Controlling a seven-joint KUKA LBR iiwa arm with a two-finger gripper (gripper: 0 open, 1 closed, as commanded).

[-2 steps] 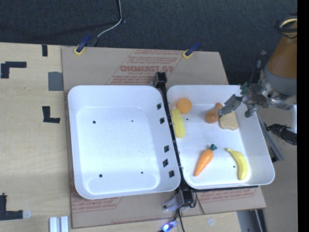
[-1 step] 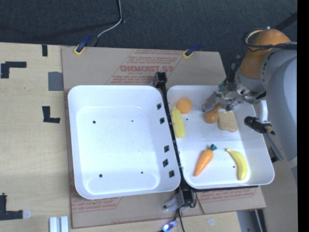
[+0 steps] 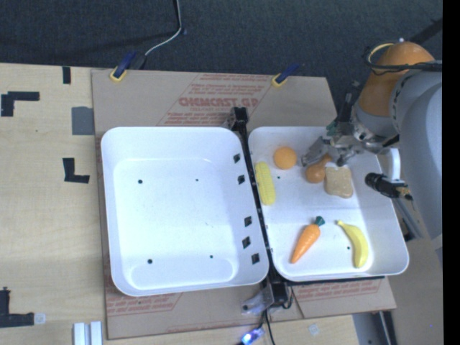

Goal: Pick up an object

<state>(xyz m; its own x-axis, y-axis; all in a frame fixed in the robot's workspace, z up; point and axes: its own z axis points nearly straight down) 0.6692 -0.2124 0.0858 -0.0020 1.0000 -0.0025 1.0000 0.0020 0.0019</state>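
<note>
The right bin (image 3: pixel 381 214) holds several toy foods. An orange ball (image 3: pixel 284 157) lies near its far left, a yellow corn cob (image 3: pixel 265 183) along its left wall, a carrot (image 3: pixel 305 241) and a banana (image 3: pixel 356 244) near the front. A small orange fruit (image 3: pixel 315 173) touches a tan bread-like piece (image 3: pixel 338 182). My gripper (image 3: pixel 325 159) hangs over the far side of this bin, just above and behind the small orange fruit. Its fingers are spread, with nothing between them.
The left bin (image 3: pixel 115 192) stands beside the right one, with a black divider clip strip (image 3: pixel 248 192) between them. Both rest on a cardboard sheet (image 3: pixel 208 99). The arm's grey body (image 3: pixel 424 142) overhangs the right bin's right edge.
</note>
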